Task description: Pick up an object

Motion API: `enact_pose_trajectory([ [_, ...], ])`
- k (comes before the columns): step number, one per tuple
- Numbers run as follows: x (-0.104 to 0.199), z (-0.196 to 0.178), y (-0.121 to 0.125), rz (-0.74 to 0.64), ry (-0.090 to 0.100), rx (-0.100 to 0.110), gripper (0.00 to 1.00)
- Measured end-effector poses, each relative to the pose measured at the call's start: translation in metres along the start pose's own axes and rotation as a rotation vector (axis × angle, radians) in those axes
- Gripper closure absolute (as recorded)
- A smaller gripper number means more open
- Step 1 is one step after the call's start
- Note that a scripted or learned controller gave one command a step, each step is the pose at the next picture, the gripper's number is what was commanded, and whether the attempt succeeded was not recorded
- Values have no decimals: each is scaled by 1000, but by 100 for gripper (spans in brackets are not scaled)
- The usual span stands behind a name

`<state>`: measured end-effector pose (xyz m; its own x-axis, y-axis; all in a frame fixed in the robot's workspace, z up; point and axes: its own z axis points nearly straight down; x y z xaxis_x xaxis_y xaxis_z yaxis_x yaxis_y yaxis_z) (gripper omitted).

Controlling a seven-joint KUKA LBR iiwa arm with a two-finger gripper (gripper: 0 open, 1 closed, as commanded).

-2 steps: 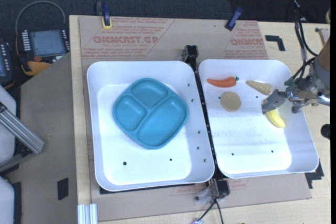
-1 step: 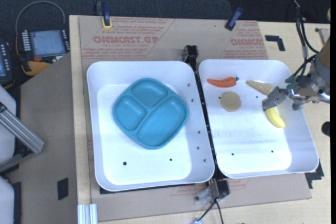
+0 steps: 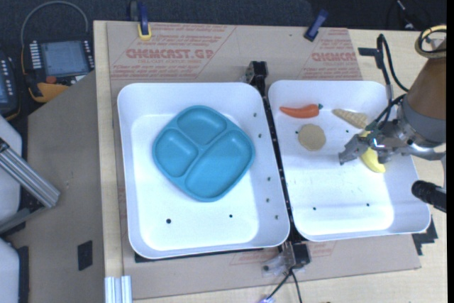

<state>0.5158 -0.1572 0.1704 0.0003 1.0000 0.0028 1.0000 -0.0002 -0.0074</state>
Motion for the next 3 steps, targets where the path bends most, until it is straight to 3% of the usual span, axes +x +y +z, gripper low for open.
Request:
enact_pose_trajectory([
  [2,8,88,-5,0,-1,-3,0],
  [3,7,76,-4,1,-3,-9,100],
])
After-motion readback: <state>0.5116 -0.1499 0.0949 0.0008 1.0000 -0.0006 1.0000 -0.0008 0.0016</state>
